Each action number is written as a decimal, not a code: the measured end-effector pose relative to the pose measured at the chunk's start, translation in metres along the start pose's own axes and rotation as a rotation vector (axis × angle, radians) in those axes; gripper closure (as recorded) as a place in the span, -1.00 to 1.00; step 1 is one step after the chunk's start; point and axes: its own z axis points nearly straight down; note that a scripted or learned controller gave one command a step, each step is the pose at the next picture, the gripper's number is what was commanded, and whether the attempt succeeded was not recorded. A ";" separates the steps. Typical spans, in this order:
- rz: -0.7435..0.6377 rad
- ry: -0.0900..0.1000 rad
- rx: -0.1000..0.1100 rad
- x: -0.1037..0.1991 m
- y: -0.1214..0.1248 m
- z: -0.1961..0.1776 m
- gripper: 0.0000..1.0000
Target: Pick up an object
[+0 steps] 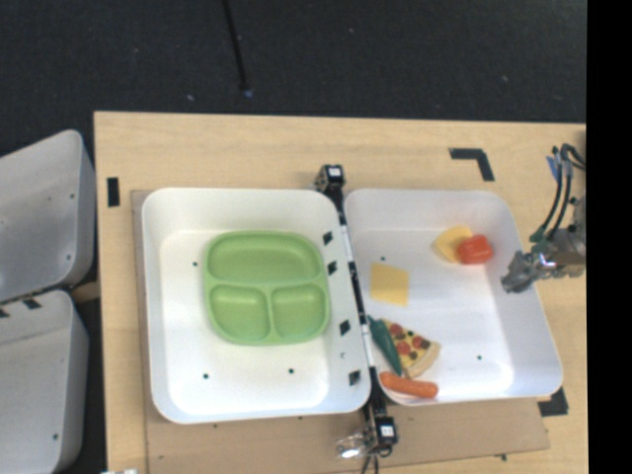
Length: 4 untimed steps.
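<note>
One green divided plate (266,286) sits alone in the left bin (158,265), light but wide and slick, best pinched at its rim. In the right bin (494,363): one pizza slice (413,352), one yellow cheese block (389,284), stiff and easy by its edges, one red tomato (475,249), round and likely to roll. The end effector (520,273) hovers at that bin's right rim, carrying nothing; its opening I cannot tell.

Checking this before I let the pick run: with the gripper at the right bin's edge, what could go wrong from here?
1. The gripper sits at the right bin's rim, so descending here could strike the wall.
2. The red piece touches the yellow piece; a grasp may shove one aside.
3. The pizza slice, green piece and orange sausage-shaped piece crowd the bin's wall near the divider, leaving little finger room.
</note>
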 end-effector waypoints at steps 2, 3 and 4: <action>-0.003 0.001 0.003 0.103 0.041 0.001 1.00; -0.002 0.002 0.002 0.146 0.070 0.003 1.00; -0.003 0.003 0.002 0.191 0.083 -0.002 1.00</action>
